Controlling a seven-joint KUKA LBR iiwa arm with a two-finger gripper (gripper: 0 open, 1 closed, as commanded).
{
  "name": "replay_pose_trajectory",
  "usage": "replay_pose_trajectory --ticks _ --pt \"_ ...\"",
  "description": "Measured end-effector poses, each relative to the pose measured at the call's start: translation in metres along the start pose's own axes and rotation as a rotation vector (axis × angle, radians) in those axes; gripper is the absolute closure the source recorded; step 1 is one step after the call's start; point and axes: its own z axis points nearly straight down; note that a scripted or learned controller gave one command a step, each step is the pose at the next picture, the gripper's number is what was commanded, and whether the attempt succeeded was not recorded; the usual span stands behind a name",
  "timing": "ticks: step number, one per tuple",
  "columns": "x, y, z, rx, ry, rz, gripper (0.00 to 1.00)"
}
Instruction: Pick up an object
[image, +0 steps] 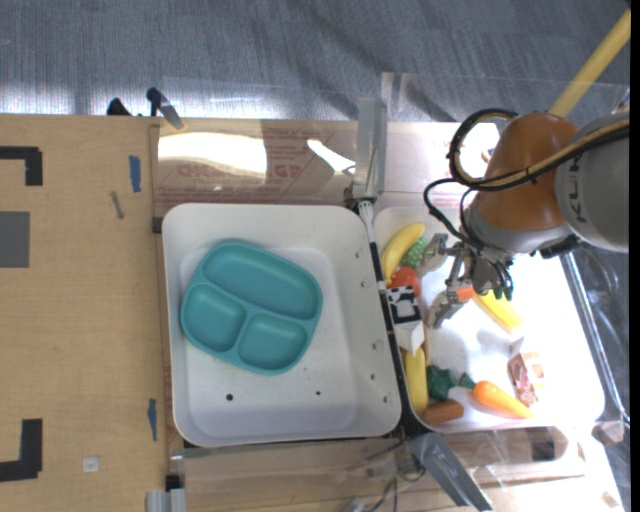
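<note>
So the two-finger gripper is seen hanging low over the right-hand shallow white bin, fingers spread apart with nothing clamped between them. A yellow banana-shaped toy is found just beside it, toward the bin's right wall, its long axis slanting down-right. A small sideways shift is probably needed; the orange toy carrot lies further toward the near edge.
</note>
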Motion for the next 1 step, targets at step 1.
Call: replay_pose_trajectory --ticks 1 --pt "0.0659 -0.0242 -0.0005 0.001 -0.005 -0.035 0.00"
